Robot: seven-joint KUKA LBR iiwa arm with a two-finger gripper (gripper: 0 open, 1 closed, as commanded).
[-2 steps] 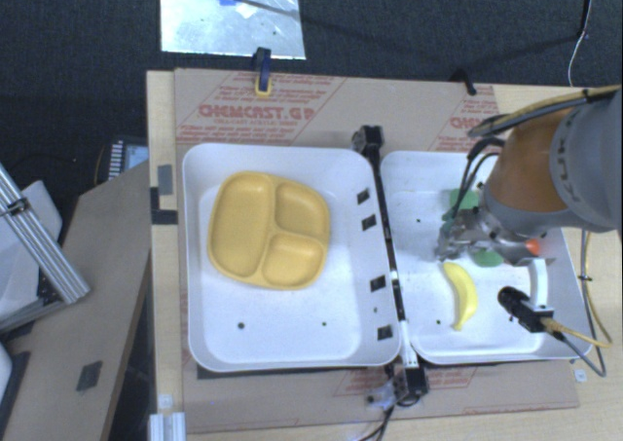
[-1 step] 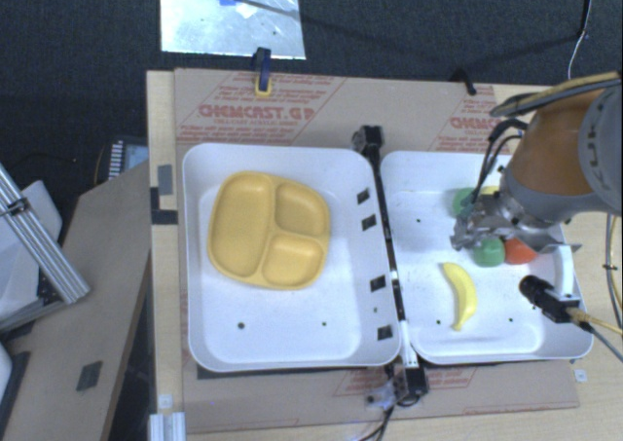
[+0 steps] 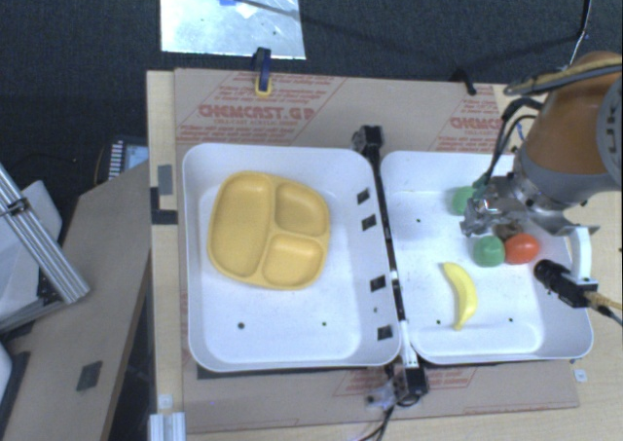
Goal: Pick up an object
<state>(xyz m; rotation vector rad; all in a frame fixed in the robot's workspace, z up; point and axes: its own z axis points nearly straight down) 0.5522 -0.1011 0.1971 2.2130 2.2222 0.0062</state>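
Note:
In the right bin [image 3: 428, 332] lie a yellow banana [image 3: 460, 294], a green ball [image 3: 489, 251], an orange-red ball [image 3: 523, 248] and another green piece [image 3: 463, 201] further back. My gripper [image 3: 487, 216] hangs over the right bin between the two green things, just above the green ball. Its metal end blocks the view of what is directly under it.
The left bin [image 3: 243, 332] holds a yellow three-compartment plate [image 3: 267, 229]. A black divider [image 3: 382, 244] runs between the bins. The grey and orange arm [image 3: 574, 137] enters from the right, with a black part [image 3: 560, 283] low at the right bin's edge.

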